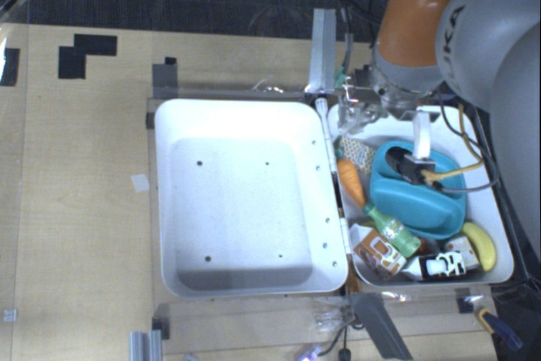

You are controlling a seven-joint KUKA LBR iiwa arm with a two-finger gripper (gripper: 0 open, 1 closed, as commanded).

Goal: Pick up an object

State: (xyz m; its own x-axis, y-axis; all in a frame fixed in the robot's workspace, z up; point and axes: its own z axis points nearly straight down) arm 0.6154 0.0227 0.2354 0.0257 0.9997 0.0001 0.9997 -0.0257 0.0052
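On the pale bench point(76, 207) sit the left bin point(237, 207), right bin point(494, 211) and, seemingly, black tape marks point(84, 53).

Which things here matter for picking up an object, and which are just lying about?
For the job: gripper; right bin holding carrot, blue bowl, green bottle, banana.
Lying about: left bin; black marks on the bench.

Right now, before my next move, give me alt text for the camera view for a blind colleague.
The grey arm reaches in from the right over the far end of the right bin, which holds a blue bowl, carrot, green bottle, banana and a brown packet. The left bin sits beside it.
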